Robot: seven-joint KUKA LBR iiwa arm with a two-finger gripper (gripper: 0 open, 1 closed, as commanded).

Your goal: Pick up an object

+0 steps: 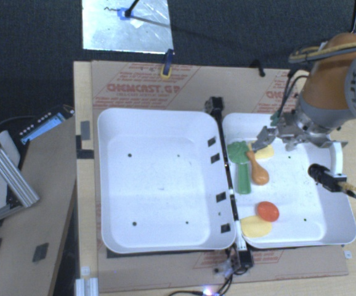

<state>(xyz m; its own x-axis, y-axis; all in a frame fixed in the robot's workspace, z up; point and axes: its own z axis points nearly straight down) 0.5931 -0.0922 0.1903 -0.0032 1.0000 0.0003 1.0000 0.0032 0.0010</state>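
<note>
My gripper (265,139) hangs over the upper left part of the right bin (335,224). Just below its tip lies a small pale yellow piece (265,153), partly covered by it. Left of that sits a green toy (240,165) with a long stem, and an orange-tan piece (257,168) lies slanted against it. Nearer the front of the bin a red-orange round thing (267,211) rests beside a yellow oval (256,227). Whether the gripper touches the pale yellow piece cannot be made out.
The left bin (113,165) adjoins the right one along a black-clipped divider (225,177). Both stand on a cardboard sheet (147,86). The grey and orange arm (332,85) reaches in from the upper right.
</note>
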